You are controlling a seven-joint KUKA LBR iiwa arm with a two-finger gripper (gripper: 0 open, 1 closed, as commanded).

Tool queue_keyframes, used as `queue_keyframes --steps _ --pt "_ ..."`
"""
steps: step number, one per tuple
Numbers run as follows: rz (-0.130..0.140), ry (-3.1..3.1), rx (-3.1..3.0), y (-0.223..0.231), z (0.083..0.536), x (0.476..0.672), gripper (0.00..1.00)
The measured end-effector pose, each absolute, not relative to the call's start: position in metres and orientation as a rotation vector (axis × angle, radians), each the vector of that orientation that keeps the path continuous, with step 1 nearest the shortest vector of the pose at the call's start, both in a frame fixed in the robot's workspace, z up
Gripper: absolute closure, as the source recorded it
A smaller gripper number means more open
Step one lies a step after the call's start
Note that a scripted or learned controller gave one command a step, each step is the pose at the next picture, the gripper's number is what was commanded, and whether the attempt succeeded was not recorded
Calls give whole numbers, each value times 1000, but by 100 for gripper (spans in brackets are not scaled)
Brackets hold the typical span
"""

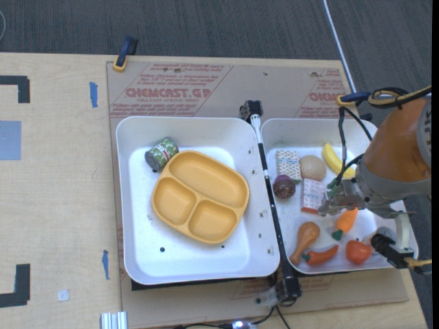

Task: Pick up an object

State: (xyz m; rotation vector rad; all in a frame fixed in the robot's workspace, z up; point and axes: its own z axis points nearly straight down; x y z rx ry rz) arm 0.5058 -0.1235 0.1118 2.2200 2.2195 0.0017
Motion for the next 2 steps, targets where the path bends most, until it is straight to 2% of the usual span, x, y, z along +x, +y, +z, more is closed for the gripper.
queue_keyframes --steps 1,2 --pt "2 2220 2220 -123 112 506 0" --pt "3 2220 2220 -92 86 480 0"
